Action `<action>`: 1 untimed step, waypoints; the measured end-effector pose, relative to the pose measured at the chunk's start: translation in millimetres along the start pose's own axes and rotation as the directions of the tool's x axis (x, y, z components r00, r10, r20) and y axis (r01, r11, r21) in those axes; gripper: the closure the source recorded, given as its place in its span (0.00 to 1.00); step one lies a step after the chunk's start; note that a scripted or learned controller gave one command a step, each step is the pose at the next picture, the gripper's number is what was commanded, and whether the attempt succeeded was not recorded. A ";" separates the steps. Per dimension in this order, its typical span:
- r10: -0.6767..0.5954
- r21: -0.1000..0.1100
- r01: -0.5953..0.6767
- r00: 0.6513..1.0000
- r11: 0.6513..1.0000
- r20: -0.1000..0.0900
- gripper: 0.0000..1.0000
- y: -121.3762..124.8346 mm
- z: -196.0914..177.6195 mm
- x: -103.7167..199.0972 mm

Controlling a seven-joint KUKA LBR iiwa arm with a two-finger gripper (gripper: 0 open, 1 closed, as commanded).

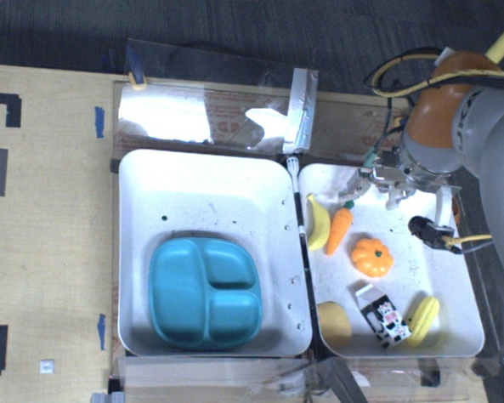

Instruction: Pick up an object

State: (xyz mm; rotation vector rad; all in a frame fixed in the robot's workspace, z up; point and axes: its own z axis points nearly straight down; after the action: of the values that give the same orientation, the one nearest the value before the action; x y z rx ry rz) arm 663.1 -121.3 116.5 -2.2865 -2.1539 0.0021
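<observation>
My gripper [374, 188]: above right bin [463, 294] back edge | fingers: can't tell, nothing visibly held | carrot [339, 230] just below, beside banana [319, 223]

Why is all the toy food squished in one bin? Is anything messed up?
Nothing looks broken or spilled. The carrot and banana lean together by the divider in the right bin, and the little cow-patterned box lies crooked. The blue tray sits alone in the left bin.
</observation>
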 end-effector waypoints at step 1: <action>-0.158 -0.003 0.158 0.987 0.987 0.001 0.00 -36.5 30.4 19.8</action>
State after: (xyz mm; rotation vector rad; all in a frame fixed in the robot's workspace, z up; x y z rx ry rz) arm 627.8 -99.4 86.1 -2.1108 -2.3303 -0.0010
